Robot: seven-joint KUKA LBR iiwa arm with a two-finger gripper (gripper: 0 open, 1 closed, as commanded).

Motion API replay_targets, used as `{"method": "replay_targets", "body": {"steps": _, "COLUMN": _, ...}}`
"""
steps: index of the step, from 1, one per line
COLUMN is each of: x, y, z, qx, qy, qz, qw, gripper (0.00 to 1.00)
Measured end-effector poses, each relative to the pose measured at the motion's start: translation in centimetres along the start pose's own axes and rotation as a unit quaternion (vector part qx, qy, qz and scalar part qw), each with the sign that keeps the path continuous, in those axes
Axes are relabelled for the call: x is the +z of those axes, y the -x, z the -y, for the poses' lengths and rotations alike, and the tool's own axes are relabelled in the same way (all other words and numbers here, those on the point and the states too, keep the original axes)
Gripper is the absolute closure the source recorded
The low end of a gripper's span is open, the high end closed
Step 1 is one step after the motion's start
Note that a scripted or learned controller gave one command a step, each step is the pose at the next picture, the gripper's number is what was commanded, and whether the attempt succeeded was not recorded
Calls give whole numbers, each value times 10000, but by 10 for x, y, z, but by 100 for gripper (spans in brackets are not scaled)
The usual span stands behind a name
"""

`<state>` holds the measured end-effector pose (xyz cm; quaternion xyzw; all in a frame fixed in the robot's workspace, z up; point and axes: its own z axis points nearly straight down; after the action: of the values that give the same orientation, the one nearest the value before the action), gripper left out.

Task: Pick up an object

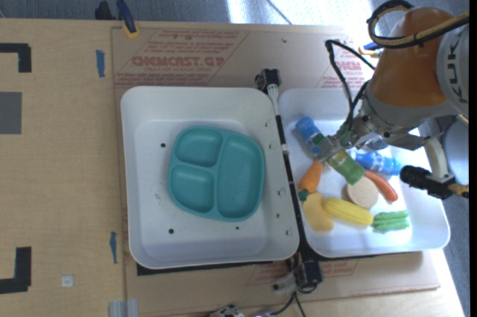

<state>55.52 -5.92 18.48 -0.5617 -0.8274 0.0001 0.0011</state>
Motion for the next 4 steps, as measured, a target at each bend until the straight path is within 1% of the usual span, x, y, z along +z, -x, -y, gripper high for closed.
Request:
{"method": "replay_targets", "body": {"steps": 1, "x": 0, "y": 0, "z": 0, "qx": -2, "qy": 1, "qz": 1, "qw": 10000, "gripper": 0}}
{"method": "replay_targets", "body": {"steps": 2, "x": 0, "y": -38, "z": -40, "qx": -941, "qy": 21, "qz": 17, "qw": 9956, "gripper": 0}}
{"method": "replay_targets", "body": {"steps": 4, "x": 0, "y": -38, "z": -40, "qx": -940, "qy": 20, "qz": 18, "qw": 9956, "gripper": 0}}
